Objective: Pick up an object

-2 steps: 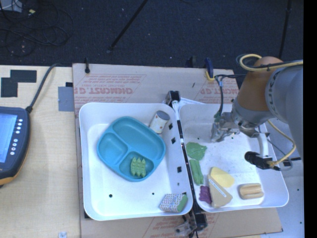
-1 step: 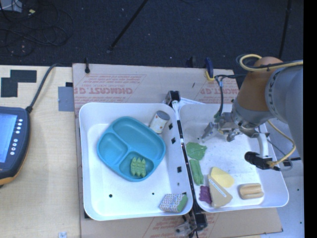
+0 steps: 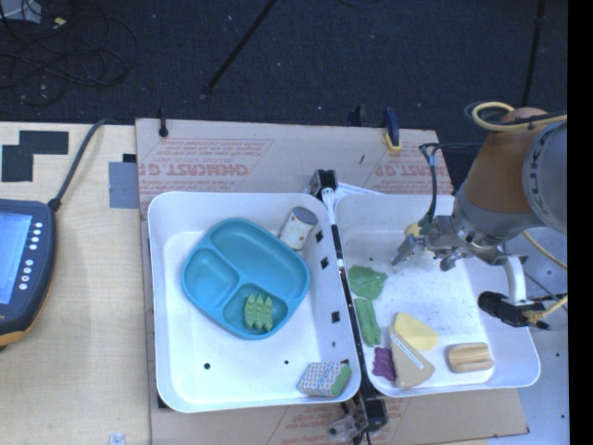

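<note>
My gripper (image 3: 426,252) hangs over the upper middle of the right bin (image 3: 519,378), its two fingers spread apart with nothing between them. Below and to its left lie a green leafy piece (image 3: 366,281) and a long green pickle shape (image 3: 368,322). Further toward the front are a yellow wedge (image 3: 416,331), a tan wedge (image 3: 410,363), a purple piece (image 3: 383,364) and a brown bread roll (image 3: 468,356). None of them touches the gripper.
The left bin (image 3: 176,378) holds a blue divided plate (image 3: 227,276) with a green ridged item (image 3: 258,311) on it. A small pale cup (image 3: 298,227) lies by its back rim, and a patterned block (image 3: 320,376) sits at the front right. A tablet (image 3: 18,262) lies at far left.
</note>
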`<state>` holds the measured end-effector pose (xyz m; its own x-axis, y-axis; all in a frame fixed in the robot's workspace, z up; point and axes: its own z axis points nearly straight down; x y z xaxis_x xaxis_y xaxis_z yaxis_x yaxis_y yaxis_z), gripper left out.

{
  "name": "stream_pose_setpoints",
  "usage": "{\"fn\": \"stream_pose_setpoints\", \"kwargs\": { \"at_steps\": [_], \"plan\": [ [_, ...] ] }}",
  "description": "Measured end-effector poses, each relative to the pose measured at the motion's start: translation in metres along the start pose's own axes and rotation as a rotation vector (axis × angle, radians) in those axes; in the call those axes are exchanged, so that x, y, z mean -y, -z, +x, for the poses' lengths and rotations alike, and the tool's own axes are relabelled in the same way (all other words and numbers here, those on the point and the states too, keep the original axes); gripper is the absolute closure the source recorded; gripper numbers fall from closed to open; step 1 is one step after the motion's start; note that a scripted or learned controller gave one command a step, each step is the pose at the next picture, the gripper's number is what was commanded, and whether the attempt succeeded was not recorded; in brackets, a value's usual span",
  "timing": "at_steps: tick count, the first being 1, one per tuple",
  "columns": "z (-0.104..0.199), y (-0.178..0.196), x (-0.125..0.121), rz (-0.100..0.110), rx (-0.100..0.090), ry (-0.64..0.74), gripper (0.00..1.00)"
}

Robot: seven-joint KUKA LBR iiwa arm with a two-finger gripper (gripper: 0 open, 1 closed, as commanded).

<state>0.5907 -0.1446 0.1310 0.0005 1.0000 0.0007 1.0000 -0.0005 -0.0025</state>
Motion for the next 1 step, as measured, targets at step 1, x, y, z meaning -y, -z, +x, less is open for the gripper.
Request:
{"fn": "stream_pose_setpoints", "kwargs": {
  "at_steps": [1],
  "plan": [
    [-0.0072,0.0595,0.056,-0.002,0.001,-0.001,0.0]
  ]
}}
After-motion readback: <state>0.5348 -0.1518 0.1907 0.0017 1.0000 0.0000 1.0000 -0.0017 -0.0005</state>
